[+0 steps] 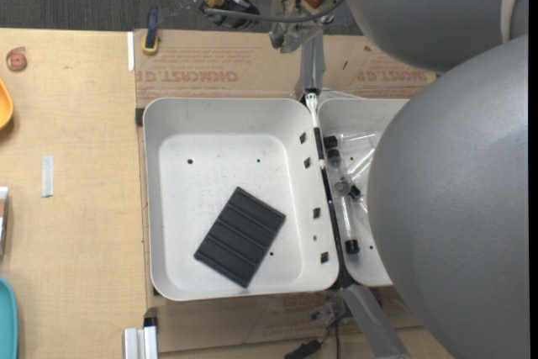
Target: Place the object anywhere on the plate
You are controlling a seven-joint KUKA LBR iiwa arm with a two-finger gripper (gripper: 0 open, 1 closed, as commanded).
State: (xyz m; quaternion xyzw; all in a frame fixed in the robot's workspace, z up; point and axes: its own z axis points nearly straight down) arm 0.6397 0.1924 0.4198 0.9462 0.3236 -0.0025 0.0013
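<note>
Left white bin (pixel 164 181): tilted black ridged slab (pixel 240 236).

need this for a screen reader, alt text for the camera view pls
A flat black ribbed rectangular plate lies tilted in the left shallow white bin. The grey robot arm bulks over the right white bin, its gripper raised beyond the bins' far edge.

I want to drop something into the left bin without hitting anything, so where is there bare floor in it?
In the left bin, the floor is bare along the far wall and down the left wall, above and left of the black ridged plate. The plate lies tilted in the near middle, leaving only narrow strips toward the near wall. The right bin is mostly covered by the arm.
</note>
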